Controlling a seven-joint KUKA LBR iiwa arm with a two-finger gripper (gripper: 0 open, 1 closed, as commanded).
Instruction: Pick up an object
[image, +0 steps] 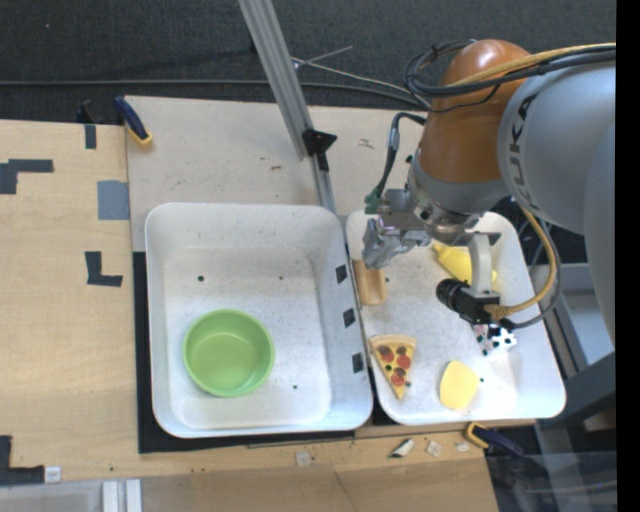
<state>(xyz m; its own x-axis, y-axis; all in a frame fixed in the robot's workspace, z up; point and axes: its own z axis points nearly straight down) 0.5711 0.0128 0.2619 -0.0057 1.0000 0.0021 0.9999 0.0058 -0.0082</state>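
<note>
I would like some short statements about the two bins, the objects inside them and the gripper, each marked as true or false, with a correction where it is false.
1. The green bowl sits in the left bin. True.
2. The pizza slice lies in the same bin as the green bowl. False: it lies in the right bin.
3. The gripper is over the right bin, near its left wall. True.
4. The brown block lies right below the gripper. True.
5. The yellow round piece rests inside the green bowl. False: it lies on the right bin's floor, beside the pizza slice.
</note>
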